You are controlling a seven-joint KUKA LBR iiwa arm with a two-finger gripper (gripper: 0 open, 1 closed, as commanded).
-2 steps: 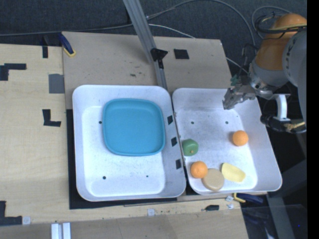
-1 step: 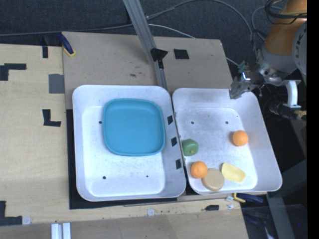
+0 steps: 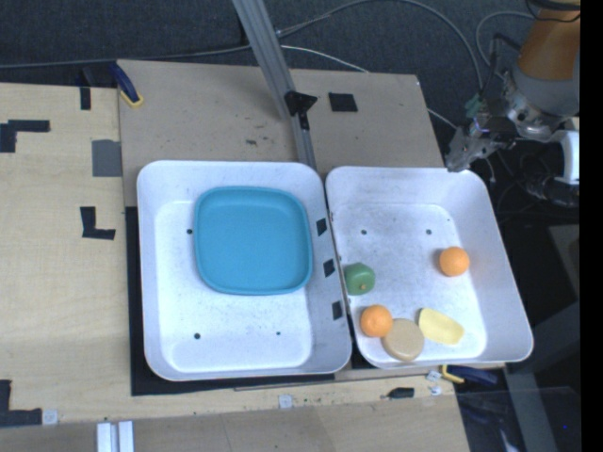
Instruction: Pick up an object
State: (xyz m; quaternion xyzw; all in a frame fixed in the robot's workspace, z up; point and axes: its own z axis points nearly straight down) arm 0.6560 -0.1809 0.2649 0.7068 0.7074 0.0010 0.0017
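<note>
Wooden bench point(image 3: 57, 252) with two white bins: blue plate point(image 3: 252, 240) at left, small fruit-like pieces lower right. Gripper point(image 3: 462, 151) at upper right beyond right bin point(image 3: 476, 215), possibly empty; too small to tell.

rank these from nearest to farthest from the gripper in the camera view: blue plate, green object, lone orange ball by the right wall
Measured from the gripper, at the right bin's far corner:
1. Orange ball, right bin, right side.
2. Green object, right bin, left edge.
3. Blue plate, left bin.

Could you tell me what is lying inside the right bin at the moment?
The right bin holds two orange balls, a green piece, a beige disc and a yellow piece.
</note>
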